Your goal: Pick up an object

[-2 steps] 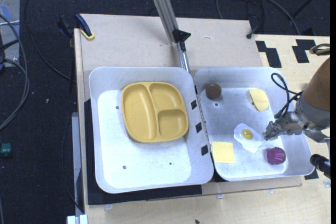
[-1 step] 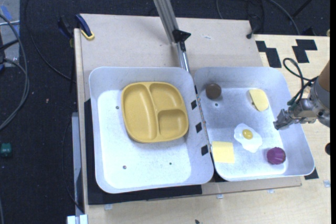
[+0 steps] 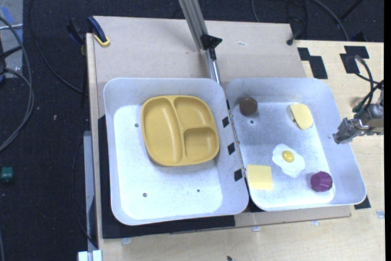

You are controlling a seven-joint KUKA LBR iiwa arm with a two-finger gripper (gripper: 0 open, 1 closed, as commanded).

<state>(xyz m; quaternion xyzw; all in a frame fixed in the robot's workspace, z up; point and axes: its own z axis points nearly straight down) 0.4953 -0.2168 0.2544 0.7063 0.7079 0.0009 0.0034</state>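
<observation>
Gripper (image 3: 343,133) hovers at the right rim of the right bin (image 3: 342,108), reaching in from the desk's (image 3: 183,46) right side; nothing sits between its tips, but whether it is spread or closed I cannot tell. Nearest to it inside that bin lies a pale yellow piece (image 3: 301,116), with a purple ball (image 3: 321,181) toward the near right corner. A fried egg toy (image 3: 288,159) rests mid-bin, a yellow cheese square (image 3: 259,177) just left of it, and a brown round piece (image 3: 247,106) near the far left edge. The left bin (image 3: 128,186) carries a yellow divided plate (image 3: 180,130).
</observation>
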